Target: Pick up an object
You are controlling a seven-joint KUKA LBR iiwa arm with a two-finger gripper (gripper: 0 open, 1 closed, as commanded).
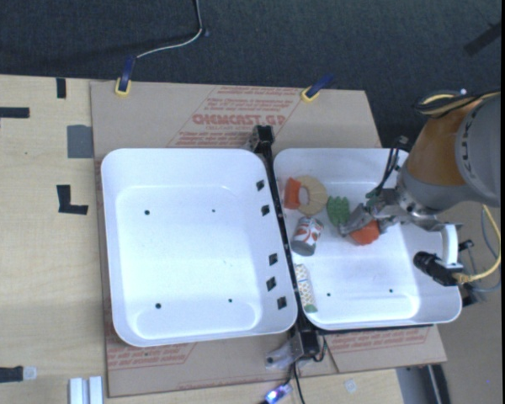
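In the camera view, the gripper (359, 222) hung low over the right bin (404, 305), near its far edge, beside a small orange object (366, 236). Judging by this, the grasp was under way; lifting would come next. Nearby lay a green ridged piece (337, 209), a tan ring (313, 192) and a grey can (306, 235).

Even, bright overhead light; mild glare noted on left bin (185, 162) floor, soft shadows, img slightly soft/low-res throughout.

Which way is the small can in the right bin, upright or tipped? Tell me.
Tipped. The small can lies on its side on the right bin floor near the divider, its round end facing down-left.
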